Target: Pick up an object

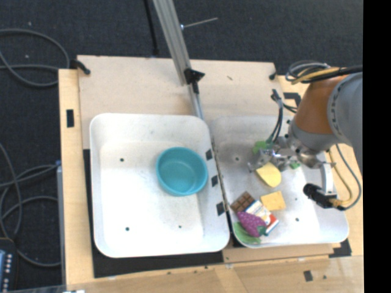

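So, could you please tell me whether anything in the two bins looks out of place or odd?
Nothing stands out. The blue bowl sits upright in the left bin; the small items are piled in the right bin.

A bowl point(181, 171) is seated in the left bin point(116, 224); several small items point(259, 209) are clustered in the right bin point(317, 224).

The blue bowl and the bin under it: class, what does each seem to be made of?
Blue bowl: probably plastic, going by its even teal colour and smooth, slightly glossy surface. Left bin: probably moulded plastic, white and matt, with rounded corners and faint scuffs.
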### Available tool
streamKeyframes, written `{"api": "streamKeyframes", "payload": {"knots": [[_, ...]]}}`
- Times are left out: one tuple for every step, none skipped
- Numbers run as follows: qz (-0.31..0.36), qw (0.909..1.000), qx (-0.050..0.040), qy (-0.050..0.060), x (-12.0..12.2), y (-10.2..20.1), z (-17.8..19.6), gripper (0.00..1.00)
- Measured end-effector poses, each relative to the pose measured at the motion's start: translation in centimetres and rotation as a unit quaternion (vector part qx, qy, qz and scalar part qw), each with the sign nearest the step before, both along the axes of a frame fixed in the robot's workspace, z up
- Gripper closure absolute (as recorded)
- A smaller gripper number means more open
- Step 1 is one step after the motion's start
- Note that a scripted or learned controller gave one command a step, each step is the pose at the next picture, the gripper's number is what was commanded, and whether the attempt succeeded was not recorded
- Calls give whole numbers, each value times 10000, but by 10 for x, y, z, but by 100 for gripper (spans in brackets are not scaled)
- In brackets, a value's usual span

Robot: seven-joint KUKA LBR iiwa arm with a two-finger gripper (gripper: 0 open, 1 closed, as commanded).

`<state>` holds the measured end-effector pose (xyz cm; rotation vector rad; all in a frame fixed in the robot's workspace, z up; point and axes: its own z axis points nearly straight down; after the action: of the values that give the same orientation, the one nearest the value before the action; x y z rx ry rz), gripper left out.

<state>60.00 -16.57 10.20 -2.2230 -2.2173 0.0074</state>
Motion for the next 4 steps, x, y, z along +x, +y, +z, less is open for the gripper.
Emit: {"api": "streamKeyframes", "payload": {"knots": [[-22,10000,5,-40,2,-1,15,100],[26,10000,8,-51,8,-1,59,100],[26,10000,5,-56,9,-2,107,100],[52,10000,22,-33,-7,53,122,100]]}}
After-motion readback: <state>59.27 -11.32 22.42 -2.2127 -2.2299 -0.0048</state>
